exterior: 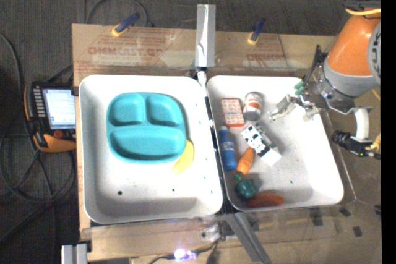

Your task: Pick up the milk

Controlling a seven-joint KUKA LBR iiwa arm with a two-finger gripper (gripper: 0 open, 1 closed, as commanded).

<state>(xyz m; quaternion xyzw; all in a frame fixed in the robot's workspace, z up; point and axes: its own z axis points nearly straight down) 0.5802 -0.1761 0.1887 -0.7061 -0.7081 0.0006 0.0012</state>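
- Two white bins side by side: the left bin holds one teal divided plate with one yellow banana tucked against its lower right edge.
- The right bin holds one milk carton — white with black patches — lying near the middle.
- Around it: one orange carrot touching its lower left, one blue bottle to the left, one small red-and-white box, one can above.
- Lower down, one green piece and one red piece.
- The carton's long axis runs diagonally, upper left to lower right.
- The gripper hangs over the bin's upper right, fingers spread apart, nothing between them — well clear of the milk.
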